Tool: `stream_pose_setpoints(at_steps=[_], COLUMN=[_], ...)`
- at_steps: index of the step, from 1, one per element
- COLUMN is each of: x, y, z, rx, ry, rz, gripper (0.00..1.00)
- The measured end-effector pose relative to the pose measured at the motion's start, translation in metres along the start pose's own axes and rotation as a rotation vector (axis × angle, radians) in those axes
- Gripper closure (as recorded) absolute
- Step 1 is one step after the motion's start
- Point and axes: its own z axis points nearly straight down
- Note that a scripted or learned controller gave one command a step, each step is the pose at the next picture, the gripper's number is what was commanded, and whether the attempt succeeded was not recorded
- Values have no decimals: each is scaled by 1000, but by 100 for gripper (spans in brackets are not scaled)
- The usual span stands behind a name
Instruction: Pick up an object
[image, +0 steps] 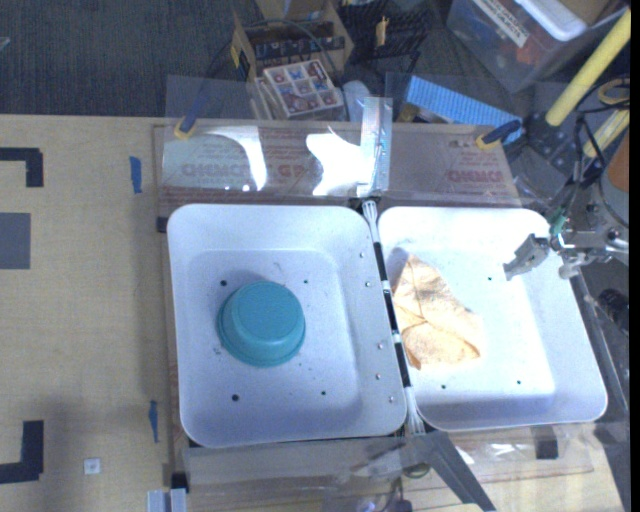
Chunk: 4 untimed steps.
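Note:
A teal bowl (261, 322) lies upside down in the middle of the left white bin (195, 240). In the right white bin (570, 385), a crumpled tan and yellow cloth (433, 315) rests against the left wall. My gripper (540, 266) hangs over the right bin's upper right part, near its right rim and well to the right of the cloth. It is open, with nothing between its fingers (521, 259).
A clear shiny panel (270, 160) stands behind both bins. Beyond it are boxes (295, 85) and a blue pad (455, 103). Cables and a yellow bar (590, 65) crowd the upper right. Wooden bench top (75, 330) extends to the left.

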Motion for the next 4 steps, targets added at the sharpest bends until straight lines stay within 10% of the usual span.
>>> stream_pose_setpoints(at_steps=[1,2,3,4], x=[44,77,78,137], y=[-25,-22,-20,7], z=[115,131,120,39], rx=[-1,-15,-21,0], ry=[0,-6,-3,-1], rz=[-194,-265,-263,-1], gripper=[0,0,100,100])
